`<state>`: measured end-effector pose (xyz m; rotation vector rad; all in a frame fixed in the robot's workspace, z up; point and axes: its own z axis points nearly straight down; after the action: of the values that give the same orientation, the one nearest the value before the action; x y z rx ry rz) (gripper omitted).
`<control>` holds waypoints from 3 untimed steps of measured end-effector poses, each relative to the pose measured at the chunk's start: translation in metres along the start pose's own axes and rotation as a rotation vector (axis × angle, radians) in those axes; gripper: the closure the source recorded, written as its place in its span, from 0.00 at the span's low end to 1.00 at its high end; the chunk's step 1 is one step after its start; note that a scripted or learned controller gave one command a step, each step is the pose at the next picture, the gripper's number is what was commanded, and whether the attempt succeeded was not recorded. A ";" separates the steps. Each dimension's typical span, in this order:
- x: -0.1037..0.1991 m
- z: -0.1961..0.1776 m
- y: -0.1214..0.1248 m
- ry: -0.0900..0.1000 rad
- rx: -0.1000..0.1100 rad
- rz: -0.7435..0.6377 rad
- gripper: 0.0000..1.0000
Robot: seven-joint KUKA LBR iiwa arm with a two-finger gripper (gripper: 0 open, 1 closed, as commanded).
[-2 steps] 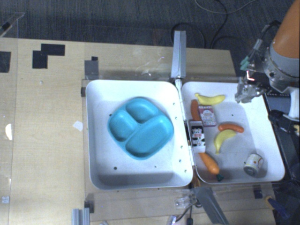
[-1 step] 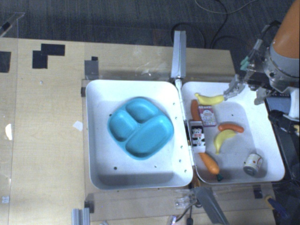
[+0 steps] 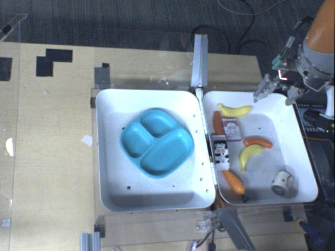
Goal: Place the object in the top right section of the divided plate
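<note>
The gripper [image 3: 276,92] hangs at the right bin's [image 3: 306,156] upper rim, fingers spread, pinching nothing. The plate [image 3: 157,143] sits mid-frame in the left bin [image 3: 112,156]. Bananas [image 3: 234,110], sausages [image 3: 257,142] and a carrot [image 3: 233,181] lie crowded; a grasp may slip or catch two.

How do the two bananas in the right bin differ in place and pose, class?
The upper banana lies near the far wall of the right bin, stretched across it, its ends curling up toward that wall. The lower banana lies nearer the bin's middle, running more lengthwise, just under a sausage that it touches or nearly touches. The upper one has clear floor around it. Both are yellow, curved and look about the same size.
</note>
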<state>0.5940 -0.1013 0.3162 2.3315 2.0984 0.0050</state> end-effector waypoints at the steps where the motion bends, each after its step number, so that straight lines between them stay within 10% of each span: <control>1: -0.040 0.003 0.046 0.000 0.000 0.153 0.00; 2: -0.086 -0.021 0.086 -0.001 -0.003 -0.089 0.00; 3: -0.084 -0.122 0.086 -0.001 -0.003 -0.345 0.00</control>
<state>0.6698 -0.1941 0.4383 1.9344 2.4654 0.0053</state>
